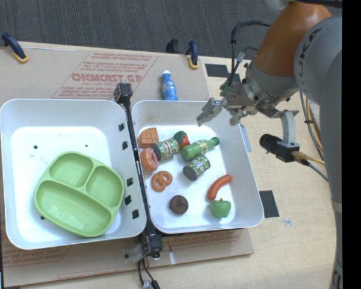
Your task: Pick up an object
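Arm: grey KUKA arm with orange band (301,35) reaches in from the right, wrist above the right bin's far-right corner.
Claw: two-finger gripper (219,114) hangs over the far rim of the right bin, fingers spread apart, nothing between them.
Right bin: shallow white plastic bin (243,176) carrying all the small toy foods.
Bottles: green-capped toy bottle with a red and yellow label (169,145) lies on its side near the bin's middle; a green toy bottle (199,148) lies just beside it, neck toward the right wall; a short dark jar with a green label (196,168) lies below them.
Bakery items: square tan waffle (148,137) near the left wall at the far end; pink glazed doughnut (148,159) just below it; brown pretzel (162,180) below that; dark chocolate round doughnut (178,205) toward the near edge.
Other foods: orange-red sausage (219,186) lies at a slant by the right wall; green bell pepper (220,208) sits just below it in the near-right corner.
Left bin: matching white bin (18,122) holds a pale green three-compartment plastic plate (78,192) in its near half.
Bench: blue and white small bottle (168,86) stands on the cardboard beyond the right bin's far edge.
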Available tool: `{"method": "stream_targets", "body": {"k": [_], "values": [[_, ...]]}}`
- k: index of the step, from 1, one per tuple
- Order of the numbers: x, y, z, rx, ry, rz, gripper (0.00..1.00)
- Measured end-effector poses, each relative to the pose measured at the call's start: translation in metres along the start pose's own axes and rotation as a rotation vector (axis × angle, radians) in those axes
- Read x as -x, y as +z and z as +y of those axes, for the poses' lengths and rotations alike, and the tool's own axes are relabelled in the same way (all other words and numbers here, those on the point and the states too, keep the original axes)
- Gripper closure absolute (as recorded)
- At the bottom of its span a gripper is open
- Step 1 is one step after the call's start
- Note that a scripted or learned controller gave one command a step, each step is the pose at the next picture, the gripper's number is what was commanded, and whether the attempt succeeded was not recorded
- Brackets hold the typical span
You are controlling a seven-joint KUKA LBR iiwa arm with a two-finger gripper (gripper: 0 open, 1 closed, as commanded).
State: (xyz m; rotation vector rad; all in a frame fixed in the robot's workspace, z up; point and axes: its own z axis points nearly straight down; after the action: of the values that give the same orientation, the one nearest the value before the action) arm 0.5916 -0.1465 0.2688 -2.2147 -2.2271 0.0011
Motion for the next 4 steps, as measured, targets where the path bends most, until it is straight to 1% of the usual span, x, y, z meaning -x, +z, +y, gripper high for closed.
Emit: {"method": "stream_targets", "body": {"k": [1, 2, 3, 4], "values": [[-0.114, -0.009, -0.034, 0.0, -0.002, 0.001, 0.0], [-0.134, 0.064, -0.103, -0.003, -0.001, 0.0, 0.0], [-0.102, 0.077, -0.095, -0.003, -0.001, -0.001, 0.0], [-0.052, 0.178, -0.115, -0.003, -0.001, 0.001, 0.0]]}}
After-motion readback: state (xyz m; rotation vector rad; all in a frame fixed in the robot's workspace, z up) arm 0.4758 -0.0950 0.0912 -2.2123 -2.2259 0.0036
